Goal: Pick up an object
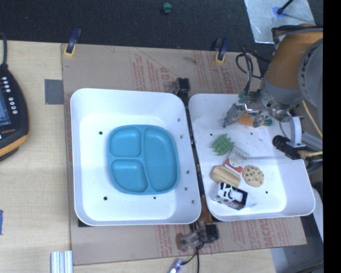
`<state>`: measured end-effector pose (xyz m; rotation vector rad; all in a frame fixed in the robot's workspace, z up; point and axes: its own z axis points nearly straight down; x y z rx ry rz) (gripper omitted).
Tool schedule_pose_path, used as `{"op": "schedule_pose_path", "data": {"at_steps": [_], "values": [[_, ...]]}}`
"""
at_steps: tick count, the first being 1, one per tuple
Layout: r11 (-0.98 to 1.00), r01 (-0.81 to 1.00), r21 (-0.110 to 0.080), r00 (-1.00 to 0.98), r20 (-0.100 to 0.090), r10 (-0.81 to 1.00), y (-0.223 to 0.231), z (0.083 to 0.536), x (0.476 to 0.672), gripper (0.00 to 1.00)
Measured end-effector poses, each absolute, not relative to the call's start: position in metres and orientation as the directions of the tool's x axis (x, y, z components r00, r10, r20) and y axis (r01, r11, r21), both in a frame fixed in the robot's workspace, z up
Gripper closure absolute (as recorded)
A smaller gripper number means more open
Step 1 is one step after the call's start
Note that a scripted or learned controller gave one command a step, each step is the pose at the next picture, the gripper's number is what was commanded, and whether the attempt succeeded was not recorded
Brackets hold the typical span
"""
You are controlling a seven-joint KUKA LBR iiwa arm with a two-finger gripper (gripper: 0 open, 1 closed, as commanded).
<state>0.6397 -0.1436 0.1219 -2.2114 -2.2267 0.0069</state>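
Note:
My gripper (248, 118) is low over the far part of the right bin (290, 201), with its fingers spread apart, so it is open. A small orange object (247, 119) lies between the fingers, and I cannot tell whether they touch it. Nearer the front of this bin lie a green leafy piece (221, 144), a small orange-and-white packet (236, 158), a round cookie (253, 176), a tan bread roll (225, 174) and a black-and-white packet (232, 196).
The left bin (88, 203) holds a blue divided plate (143, 158). A teach pendant (3, 110) rests on the bench at the far left. Clamps (71, 41) hold the cardboard sheet's back edge. The arm's body (295, 67) looms over the right bin's far right corner.

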Motion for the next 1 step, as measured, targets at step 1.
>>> {"op": "schedule_pose_path", "data": {"at_steps": [1], "values": [[0.005, 1.0, -0.005, -0.005, 0.0, 1.0, -0.0915, 0.0912, 0.5704, 0.0]]}}
